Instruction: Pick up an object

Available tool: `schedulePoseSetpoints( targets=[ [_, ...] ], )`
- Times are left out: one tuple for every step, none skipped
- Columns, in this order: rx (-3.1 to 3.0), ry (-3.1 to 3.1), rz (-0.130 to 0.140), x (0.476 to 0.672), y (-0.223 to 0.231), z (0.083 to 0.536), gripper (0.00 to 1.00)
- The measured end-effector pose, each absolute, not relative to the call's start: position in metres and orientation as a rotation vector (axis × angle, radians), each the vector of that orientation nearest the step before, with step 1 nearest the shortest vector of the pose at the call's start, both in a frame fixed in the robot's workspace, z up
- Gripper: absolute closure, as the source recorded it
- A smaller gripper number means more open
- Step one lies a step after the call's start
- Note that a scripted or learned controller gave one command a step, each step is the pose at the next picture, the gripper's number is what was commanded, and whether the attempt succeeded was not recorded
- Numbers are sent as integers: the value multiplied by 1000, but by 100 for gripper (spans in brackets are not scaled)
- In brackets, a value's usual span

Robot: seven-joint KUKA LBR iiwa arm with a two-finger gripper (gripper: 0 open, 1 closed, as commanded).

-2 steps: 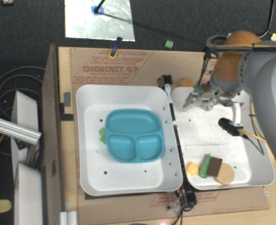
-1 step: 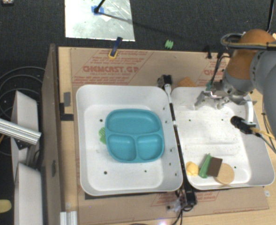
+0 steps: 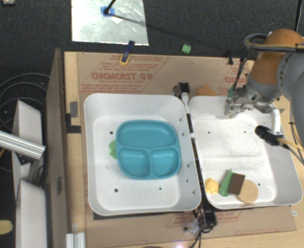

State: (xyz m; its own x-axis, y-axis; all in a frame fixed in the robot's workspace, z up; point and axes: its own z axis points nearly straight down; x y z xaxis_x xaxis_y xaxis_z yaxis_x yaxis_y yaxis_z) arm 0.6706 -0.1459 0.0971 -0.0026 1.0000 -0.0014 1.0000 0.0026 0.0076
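A small cluster of objects is found at the near edge of the right bin point(image 3: 275, 159): a yellow lump point(image 3: 211, 185), a green stick-like piece point(image 3: 226, 183) leaning across a dark brown block point(image 3: 237, 183), and a tan round disc point(image 3: 248, 191) partly tucked under the block. These four are touching or overlapping one another, which is judged to make a clean grasp of any single one harder, since the neighbours are likely to be pushed or dragged along. They are bunched near the bin's near wall, so little room is left for an approach from that side.

The rest of the right bin's floor is left bare, and the jaws point(image 3: 238, 105) are seen at its far end, well apart from the cluster, held low over the far wall by the grey arm reaching in from the right. How far the jaws stand open cannot be told, and nothing is seen between them. No pick is judged to have been made yet; a move toward the near edge is what the task is thought to call for.

In the left bin point(image 3: 97, 138) a teal divided tray point(image 3: 148, 148) is laid flat in the middle, with a small green object point(image 3: 112, 149) showing at its left edge, partly hidden beneath it. Both bins are carried side by side on the table point(image 3: 157, 68)
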Motion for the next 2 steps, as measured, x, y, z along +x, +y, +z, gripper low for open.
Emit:
schedulePoseSetpoints(
  targets=[
    [2214,2220,6,670,-146,97,0],
    [2220,2214,1,669,-211,118,0]
  ],
)
